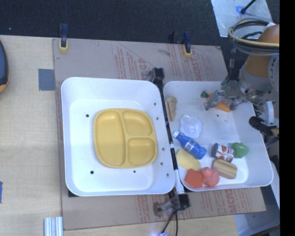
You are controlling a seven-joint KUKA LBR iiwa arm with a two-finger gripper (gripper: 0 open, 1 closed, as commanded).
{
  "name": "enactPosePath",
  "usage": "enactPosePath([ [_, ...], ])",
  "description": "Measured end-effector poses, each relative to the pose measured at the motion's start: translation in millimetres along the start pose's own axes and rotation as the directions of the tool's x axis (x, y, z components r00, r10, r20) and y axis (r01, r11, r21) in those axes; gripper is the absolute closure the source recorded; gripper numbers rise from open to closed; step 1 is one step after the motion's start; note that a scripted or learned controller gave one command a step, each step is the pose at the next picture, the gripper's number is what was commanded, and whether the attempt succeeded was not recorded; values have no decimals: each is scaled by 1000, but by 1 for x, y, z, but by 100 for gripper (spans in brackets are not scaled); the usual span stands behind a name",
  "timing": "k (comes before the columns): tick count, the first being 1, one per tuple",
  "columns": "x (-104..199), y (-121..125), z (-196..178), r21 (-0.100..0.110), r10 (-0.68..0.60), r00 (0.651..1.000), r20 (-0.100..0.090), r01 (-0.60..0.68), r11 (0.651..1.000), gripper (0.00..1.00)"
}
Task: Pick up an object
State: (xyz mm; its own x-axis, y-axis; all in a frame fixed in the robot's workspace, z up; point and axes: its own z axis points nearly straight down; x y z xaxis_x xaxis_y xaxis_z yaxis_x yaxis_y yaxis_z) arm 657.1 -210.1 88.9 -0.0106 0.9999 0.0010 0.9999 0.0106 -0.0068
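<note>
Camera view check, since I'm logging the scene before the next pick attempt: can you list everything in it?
Bins: two, white, side by side on the bench.
Divided tray: one, yellow, left bin.
Bottle: one, blue, right bin.
Clear cup: one, transparent, right bin.
Toy foods: several, yellow, red, tan, green, right bin's near edge.
Small orange item: one, right bin, by the gripper.
Clamps: two, blue and yellow, far edge.
Gripper: one, grey, over right bin's far end.

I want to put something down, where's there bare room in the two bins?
Left bin: bare rim strip all round the yellow tray. Right bin: a bare patch mid-floor, between the gripper and the toys. Its near end is crowded.
</note>
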Motion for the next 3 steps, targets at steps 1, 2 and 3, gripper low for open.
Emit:
enactPosePath([
  [1, -1, -83, -2, 4, 9, 1000, 0, -9, 1000, 0],
  [2, 63, -25, -15, -9, -2, 1000, 2, 2, 1000, 0],
  [3, 114, 2, -37, -8, 1, 1000, 1, -1, 1000, 0],
])
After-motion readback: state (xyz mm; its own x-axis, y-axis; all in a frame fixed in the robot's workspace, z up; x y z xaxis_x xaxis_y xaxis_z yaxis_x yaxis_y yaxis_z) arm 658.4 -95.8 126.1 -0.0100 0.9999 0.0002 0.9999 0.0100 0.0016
